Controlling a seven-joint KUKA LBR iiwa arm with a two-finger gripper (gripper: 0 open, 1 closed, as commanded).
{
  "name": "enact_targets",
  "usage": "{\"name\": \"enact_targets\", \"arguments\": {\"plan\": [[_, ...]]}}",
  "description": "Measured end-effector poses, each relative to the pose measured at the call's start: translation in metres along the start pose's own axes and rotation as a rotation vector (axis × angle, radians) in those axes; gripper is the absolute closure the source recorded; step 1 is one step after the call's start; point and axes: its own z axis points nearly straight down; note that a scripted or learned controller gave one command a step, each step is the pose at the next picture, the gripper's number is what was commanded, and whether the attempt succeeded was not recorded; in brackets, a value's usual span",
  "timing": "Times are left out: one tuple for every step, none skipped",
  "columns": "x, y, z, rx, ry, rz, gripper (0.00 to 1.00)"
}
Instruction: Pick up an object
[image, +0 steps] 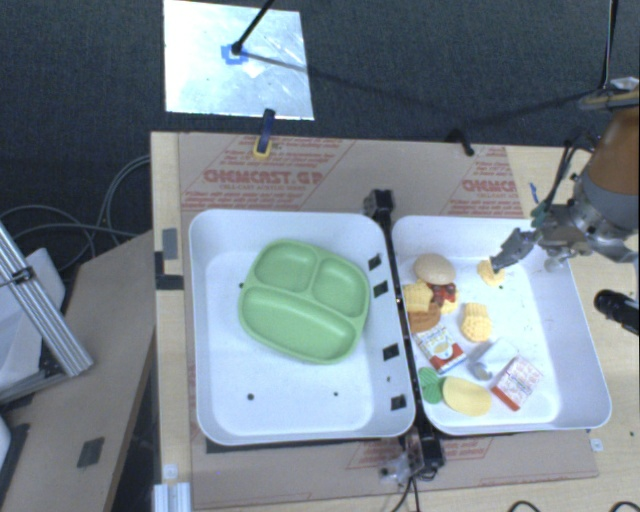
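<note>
Toys fill the right bin (575, 330), and any of them would serve for the pick. Nearest the camera lie a yellow lemon-like piece (466, 396), a green bit (429, 385) and a red-and-white packet (518, 381). Behind them come a small carton (440, 348), a grey piece (487, 358) and a yellow corn piece (476, 322), then a brown-and-red cluster (427, 300) against the left wall, with a tan bun (434, 267) beyond it. Farthest back, a small yellow piece (489, 272) lies just beside the gripper (508, 252), which reaches in from the right, tilted down toward it; whether the fingers are apart or together around it cannot be told from this angle. The left bin (215, 330) carries a green divided tray (304, 300). The step in hand looks like the approach to the small yellow piece; nothing is visibly lifted. The next move calls for settling the fingers either side of that piece, closing firmly and rising straight, since so small a thing could slip or be nudged aside.
</note>
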Motion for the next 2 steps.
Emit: {"name": "enact_targets", "arguments": {"plan": [[-0.003,0.008,0.046,0.000,0.000,-0.001,0.00],[-0.006,0.009,0.108,0.002,0.001,0.000,0.00]]}}
